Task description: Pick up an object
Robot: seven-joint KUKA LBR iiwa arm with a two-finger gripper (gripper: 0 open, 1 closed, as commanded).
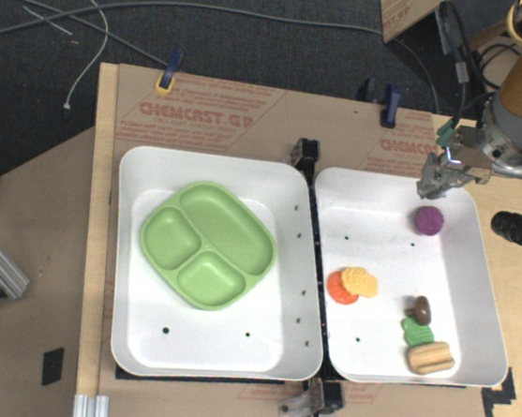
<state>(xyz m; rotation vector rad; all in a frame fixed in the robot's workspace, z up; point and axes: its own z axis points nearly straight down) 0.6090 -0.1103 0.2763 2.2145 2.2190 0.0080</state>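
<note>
In the right bin [479, 277], the gripper [431, 188] hung at eleven o'clock of the purple ball [429, 220], jaw state unclear, holding nothing; centring over it before descending seemed wise.

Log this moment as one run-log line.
phase: approach | gripper: above purple ball, nothing seen held | right bin: ball, toy foods | left bin: green tray

On the surface [98, 230], the left bin [133, 329] holds a green divided plate [207, 243], while the right bin [476, 305] holds a purple ball [429, 220], an orange-and-yellow piece [353, 285], a brown piece [419, 310], a green piece [418, 332] and a tan roll [431, 357], with the hand [431, 188] poised just above the ball.
</note>
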